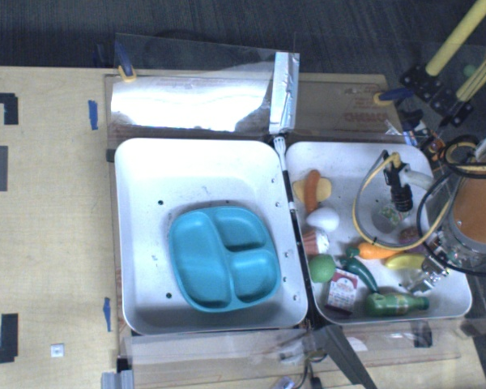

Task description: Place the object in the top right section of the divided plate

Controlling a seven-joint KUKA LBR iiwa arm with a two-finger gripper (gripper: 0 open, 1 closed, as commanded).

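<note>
Blue divided plate is set flat in the left bin, low and right of centre, all three sections bare. One large section is seen at left, two smaller ones at right.

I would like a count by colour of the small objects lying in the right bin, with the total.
Right bin, as far as I can tell them apart:
Orange: 2, hot dog, carrot
White: 1, egg
Green: 3, ball, bottle, curved piece
Yellow: 1, banana
Red and white: 1, carton
Total: 8
</note>
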